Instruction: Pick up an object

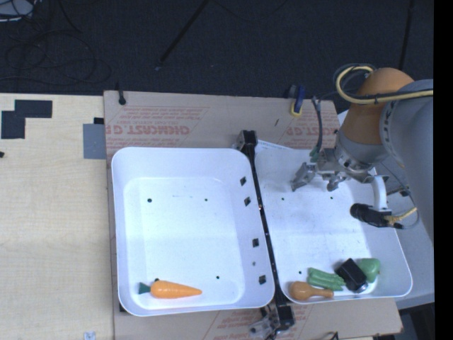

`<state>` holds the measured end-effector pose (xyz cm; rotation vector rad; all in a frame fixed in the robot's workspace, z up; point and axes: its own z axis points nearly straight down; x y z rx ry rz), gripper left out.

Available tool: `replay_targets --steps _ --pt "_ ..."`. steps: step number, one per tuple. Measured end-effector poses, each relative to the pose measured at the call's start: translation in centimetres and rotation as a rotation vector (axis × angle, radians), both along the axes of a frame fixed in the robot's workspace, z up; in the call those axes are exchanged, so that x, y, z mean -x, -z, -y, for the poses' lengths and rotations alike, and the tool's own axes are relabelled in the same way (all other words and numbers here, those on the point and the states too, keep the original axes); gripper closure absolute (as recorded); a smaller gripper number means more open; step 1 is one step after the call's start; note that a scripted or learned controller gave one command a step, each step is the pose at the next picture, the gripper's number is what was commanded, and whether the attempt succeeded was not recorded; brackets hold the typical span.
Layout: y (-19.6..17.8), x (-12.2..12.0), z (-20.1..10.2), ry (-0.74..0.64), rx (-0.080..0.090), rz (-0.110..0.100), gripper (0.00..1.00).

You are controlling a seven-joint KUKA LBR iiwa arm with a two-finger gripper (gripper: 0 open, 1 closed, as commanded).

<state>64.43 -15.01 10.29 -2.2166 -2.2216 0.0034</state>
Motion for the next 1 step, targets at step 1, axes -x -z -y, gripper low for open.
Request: replay_targets --steps 1 --pt "-8.94 -0.06 -9.91 -0.006 -0.001 0.007 0.0"
